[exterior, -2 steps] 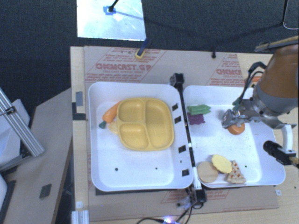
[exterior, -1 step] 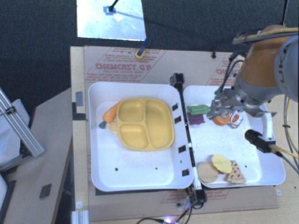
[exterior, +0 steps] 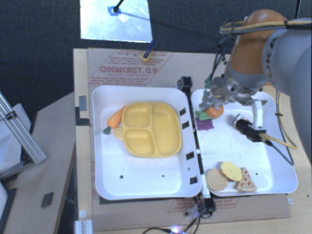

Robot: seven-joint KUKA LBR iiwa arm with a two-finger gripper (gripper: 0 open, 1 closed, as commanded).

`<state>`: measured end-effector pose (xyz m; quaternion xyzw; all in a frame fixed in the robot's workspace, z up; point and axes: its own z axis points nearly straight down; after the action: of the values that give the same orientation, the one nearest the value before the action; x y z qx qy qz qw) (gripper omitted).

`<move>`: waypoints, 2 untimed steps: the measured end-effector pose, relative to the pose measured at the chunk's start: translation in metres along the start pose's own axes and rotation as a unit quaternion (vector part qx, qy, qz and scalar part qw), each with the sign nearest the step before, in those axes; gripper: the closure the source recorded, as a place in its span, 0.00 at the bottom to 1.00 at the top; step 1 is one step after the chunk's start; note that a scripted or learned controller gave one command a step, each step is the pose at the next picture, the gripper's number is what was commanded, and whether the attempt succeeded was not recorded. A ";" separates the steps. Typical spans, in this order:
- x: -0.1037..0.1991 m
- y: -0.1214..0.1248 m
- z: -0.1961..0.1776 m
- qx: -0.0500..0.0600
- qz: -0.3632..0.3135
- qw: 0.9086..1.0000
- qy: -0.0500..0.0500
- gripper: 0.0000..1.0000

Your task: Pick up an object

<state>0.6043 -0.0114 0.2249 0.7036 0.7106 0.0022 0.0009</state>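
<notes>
The claw [exterior: 213,103] sits on the small orange toy [exterior: 215,111], light and smooth, maybe gripping its sides, I cannot tell

Lighting: even, bright overhead.
Glare: metal plate [exterior: 116,12] shines.
Shadows: soft under yellow tray [exterior: 148,129].
Focus: slightly soft, grainy throughout.
</notes>
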 end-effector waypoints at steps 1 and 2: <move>0.025 0.052 -0.009 -0.001 0.001 1.000 0.000 1.00; 0.034 0.052 0.007 0.002 0.002 1.000 -0.001 1.00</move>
<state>0.6557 0.0226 0.2186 0.7053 0.7089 0.0002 0.0002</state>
